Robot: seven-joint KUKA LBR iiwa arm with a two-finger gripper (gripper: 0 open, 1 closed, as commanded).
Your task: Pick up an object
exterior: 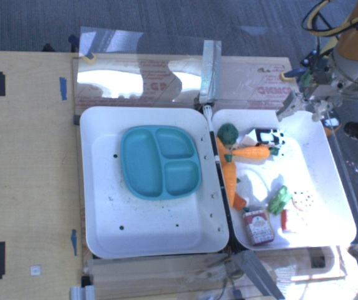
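Clutter is the main worry in the camera view, w/ the pickable things all crowded into the left half of the right bin (pixel 329 167); one carrot (pixel 253 153) lies crosswise, a second carrot (pixel 230 179) lies lengthwise along the wall next to the left bin (pixel 97 186), and the two look to be touching or overlapping near their ends; a dark green ball (pixel 228 132) sits just above them, a black-and-white toy (pixel 268 136) just beside the crosswise carrot's far end; lower down a green leafy toy (pixel 280 199), a small red packet (pixel 260 227) and a red-white piece (pixel 286 220) near the front wall; left bin holds a teal divided plate (pixel 161 162) and nothing else graspable.

Gripper (pixel 310 105) hangs at the right bin's back-right corner, over the rim, well apart from every item; nothing between its parts that I can make out, but whether open or closed I cannot tell, too blurred and washed out by glare.

Risks, as I judge them: a drop onto the carrot pair could pinch both or skid off the rounded sides; the lengthwise carrot is so near the wall that a finger may land on the rim; the ball would likely roll away; a straight descent from here meets bare bin floor, i.e. a closed grasp on nothing; bright glare over the right side may also mislead aim.
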